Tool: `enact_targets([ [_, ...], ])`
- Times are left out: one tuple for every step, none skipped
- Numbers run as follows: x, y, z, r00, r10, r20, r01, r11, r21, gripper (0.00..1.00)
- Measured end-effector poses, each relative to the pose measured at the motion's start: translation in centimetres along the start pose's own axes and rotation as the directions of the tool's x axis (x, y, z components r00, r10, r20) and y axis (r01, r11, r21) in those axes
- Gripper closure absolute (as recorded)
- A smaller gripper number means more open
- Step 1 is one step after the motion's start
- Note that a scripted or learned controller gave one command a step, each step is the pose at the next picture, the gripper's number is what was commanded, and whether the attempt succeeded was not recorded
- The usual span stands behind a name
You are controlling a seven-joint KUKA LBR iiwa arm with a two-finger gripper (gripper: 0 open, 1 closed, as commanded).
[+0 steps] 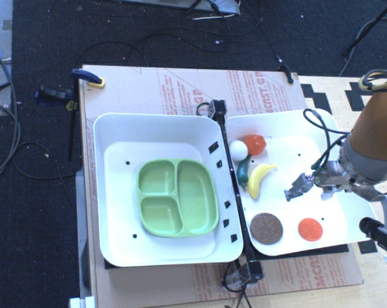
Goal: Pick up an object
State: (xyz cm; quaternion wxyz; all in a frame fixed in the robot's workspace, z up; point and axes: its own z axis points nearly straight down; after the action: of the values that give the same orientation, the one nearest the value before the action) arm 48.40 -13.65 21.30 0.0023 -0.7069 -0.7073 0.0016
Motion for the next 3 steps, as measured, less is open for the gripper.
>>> enact_targets([
  [-0.5, -0.4, 6.1, 1.000, 0.001, 0.000, -0.001, 1.000, 0.000, 0.00],
  [-0.4, -0.3, 11.0, 1.000, 0.000, 0.001, 0.000, 1.000, -0.008, 0.00],
  [-0.5, -0.2, 9.9, 1.000, 0.000, 0.002, 0.000, 1.000, -0.011, 1.00],
])
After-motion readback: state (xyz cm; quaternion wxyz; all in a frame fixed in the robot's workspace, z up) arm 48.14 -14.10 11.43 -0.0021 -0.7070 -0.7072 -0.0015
